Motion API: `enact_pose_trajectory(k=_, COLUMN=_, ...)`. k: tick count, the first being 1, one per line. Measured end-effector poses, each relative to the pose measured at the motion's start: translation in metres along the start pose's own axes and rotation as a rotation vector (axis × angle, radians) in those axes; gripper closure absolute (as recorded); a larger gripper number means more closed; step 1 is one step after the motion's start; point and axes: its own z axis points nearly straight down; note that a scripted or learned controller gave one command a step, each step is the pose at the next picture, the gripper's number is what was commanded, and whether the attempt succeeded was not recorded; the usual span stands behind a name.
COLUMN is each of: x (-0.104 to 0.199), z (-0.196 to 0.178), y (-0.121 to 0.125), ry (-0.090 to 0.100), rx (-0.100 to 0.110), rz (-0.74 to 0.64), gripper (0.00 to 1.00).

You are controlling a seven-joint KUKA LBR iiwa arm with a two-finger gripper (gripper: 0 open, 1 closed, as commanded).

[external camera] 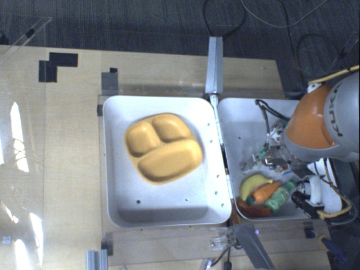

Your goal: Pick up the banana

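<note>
Seen from above at a slant: 2 shallow white bins side by side on a wooden bench [62, 167]. Left bin [118, 201] holds a yellow 3-compartment plate [163, 147], lying near the bin's centre, all 3 compartments bare.

Right bin [244, 125] has a small heap of toy food in its near corner, next to the divider btwn the bins. Banana [253, 184] lies at the heap's left, yellow, curved, touching an orange carrot [265, 192] that rests partly across it. Just right of the carrot, a green item [279, 199], too small to identify. Under the banana & carrot, against the bin's near wall, a dark red item [253, 210], poss. a pepper.

Arm [323, 120] in from the right, grey w/ orange band, over the right bin. Gripper [271, 155] down low just above & right of the banana, metal parts & cabling around it. Finger state: cannot tell, too cluttered & small. Nothing visibly gripped; banana sits in the heap, apart from the gripper.

Black cables [253, 10] looped on the dark floor beyond the bench.
</note>
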Motion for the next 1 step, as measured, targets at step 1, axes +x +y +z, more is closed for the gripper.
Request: enact_pose_trajectory(k=1, x=0.017, z=0.001, y=-0.0325, ry=-0.002, rx=-0.009, rz=0.088, gripper=0.0)
